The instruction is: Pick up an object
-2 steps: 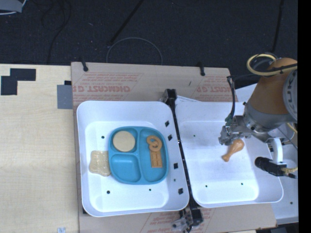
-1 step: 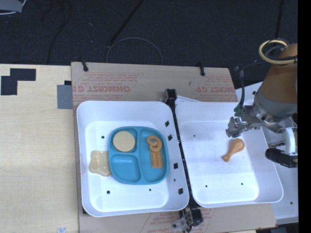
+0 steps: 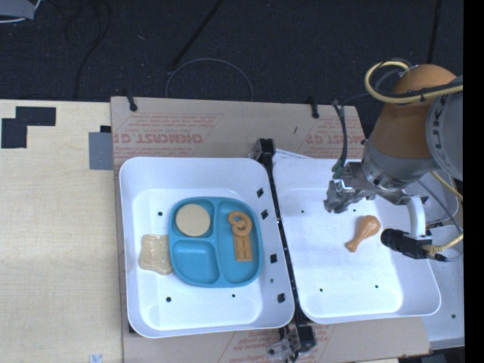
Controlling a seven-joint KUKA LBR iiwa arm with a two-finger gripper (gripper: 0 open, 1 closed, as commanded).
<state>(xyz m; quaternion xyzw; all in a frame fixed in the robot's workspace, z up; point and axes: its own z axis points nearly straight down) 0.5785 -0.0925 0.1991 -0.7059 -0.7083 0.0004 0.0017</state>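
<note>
While the gripper point(image 3: 338, 200) hangs over the right bin point(image 3: 333, 293) near its back edge, fingers unreadable, the drumstick toy point(image 3: 363, 233) lies apart toward the right wall.

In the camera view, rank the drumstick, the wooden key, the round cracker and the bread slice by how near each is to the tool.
Tool in the right bin:
1. Drumstick, right bin, just beside it.
2. Wooden key, blue tray's right compartment.
3. Round cracker, tray's upper left compartment.
4. Bread slice, left of the tray.
</note>
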